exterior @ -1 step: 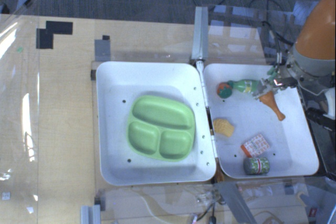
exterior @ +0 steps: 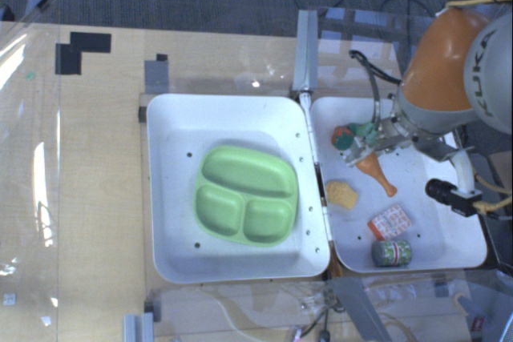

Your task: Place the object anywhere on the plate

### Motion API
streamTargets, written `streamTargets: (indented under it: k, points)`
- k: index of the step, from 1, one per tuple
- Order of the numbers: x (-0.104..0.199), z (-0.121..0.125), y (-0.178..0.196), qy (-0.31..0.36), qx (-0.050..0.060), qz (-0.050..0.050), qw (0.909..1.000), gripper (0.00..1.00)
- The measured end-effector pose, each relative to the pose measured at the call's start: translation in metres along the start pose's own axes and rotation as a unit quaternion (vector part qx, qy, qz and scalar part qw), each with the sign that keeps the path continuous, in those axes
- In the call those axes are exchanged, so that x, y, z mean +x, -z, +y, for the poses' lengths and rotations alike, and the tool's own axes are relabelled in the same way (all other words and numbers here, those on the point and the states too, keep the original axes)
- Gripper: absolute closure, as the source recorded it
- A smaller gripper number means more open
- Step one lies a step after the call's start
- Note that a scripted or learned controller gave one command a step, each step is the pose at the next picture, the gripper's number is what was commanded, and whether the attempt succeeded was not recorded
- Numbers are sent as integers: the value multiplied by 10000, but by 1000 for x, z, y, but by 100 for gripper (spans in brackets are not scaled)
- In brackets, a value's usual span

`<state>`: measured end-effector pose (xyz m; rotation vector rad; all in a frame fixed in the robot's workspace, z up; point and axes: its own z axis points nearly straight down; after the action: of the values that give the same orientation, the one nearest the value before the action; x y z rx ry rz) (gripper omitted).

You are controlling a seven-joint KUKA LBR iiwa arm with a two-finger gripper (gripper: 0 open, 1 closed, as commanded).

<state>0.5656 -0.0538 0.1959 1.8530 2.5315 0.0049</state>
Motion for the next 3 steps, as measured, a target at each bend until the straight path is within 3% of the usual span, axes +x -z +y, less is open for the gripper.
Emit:
streamTargets:
  k: [1, 2, 3]
  points:
    - [78, 16, -10, 474, -4, 4, 9989, 100]
    - [78, 16, -10, 470, -5, 3, 9989, 0]
    - [150, -34, -11, 357, 6, 9, 9994, 0]
